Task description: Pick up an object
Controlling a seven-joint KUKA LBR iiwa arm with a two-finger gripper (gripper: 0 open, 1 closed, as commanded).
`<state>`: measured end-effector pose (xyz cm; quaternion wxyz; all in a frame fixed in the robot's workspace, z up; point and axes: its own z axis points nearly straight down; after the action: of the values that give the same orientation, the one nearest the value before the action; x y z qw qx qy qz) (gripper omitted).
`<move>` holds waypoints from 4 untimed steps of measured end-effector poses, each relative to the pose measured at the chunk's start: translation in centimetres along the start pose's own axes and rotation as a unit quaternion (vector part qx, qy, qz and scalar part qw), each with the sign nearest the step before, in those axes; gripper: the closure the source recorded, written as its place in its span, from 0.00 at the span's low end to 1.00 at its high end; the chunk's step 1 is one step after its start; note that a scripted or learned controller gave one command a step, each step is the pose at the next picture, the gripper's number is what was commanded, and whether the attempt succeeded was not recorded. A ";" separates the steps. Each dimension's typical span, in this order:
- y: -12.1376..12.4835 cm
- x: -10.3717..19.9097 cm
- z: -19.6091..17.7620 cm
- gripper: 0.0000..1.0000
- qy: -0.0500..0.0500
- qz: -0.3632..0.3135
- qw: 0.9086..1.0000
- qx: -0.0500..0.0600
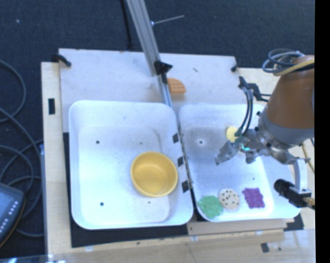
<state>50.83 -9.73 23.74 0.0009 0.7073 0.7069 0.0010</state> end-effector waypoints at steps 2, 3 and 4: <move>0.9 -0.2 9.8 0.00 -0.001 0.001 1.000 0.003; 0.9 -0.4 13.8 0.00 -0.001 0.001 1.000 0.001; 1.0 -0.4 12.6 1.00 0.000 0.004 1.000 -0.002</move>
<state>51.90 -10.10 11.19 0.0025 0.7099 0.7043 0.0021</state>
